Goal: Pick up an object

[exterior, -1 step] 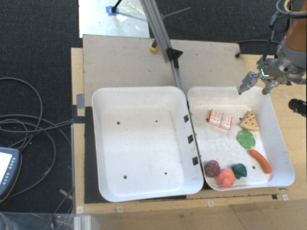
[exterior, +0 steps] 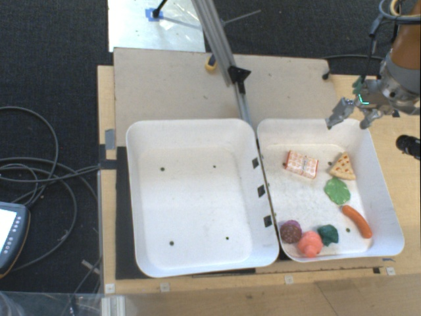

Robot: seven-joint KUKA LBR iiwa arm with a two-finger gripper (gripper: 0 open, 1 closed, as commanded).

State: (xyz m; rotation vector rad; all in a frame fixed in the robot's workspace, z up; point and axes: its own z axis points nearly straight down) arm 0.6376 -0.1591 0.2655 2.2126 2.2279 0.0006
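My gripper hangs over the far edge of the right bin, open, with nothing between its fingers. Below it in that bin lie a pink-and-white waffle block, a pizza slice and a green leaf piece. Nearer the front edge are an orange sausage, a dark green broccoli piece, a salmon-pink lump and a dark maroon ball. The gripper touches none of them.
The left bin sits beside the right one, sharing a middle wall with black clips. A grey pole slants in from the top to the bins' junction. Cables and a tablet lie on the floor at left.
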